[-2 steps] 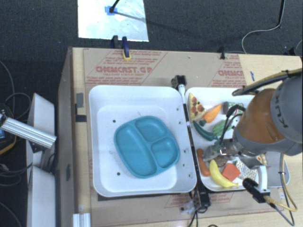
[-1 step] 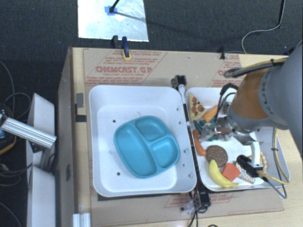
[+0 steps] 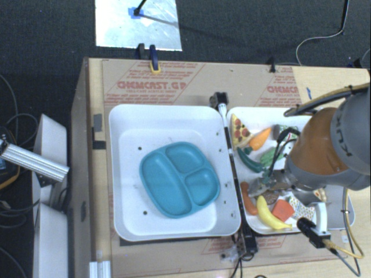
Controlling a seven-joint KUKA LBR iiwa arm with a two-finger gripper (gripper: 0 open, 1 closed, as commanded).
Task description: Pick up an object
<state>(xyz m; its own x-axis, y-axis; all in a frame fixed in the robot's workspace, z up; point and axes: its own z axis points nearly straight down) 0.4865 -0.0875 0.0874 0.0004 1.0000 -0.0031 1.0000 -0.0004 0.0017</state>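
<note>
Looming over the right bin [image 3: 290, 227], the arm [image 3: 330, 146] hides much of it. Its gripper [image 3: 271, 182] reaches down among the toys; whether it is clenched or released cannot be told. A banana [image 3: 268, 214] lies just below the gripper, beside an orange block [image 3: 283, 209] and a red sausage [image 3: 248, 197]. Farther back sit a carrot [image 3: 261, 137], a pizza slice [image 3: 240, 130] and green pieces [image 3: 250, 161]. A blue tray [image 3: 179, 179] rests in the left bin [image 3: 124, 155].
</note>
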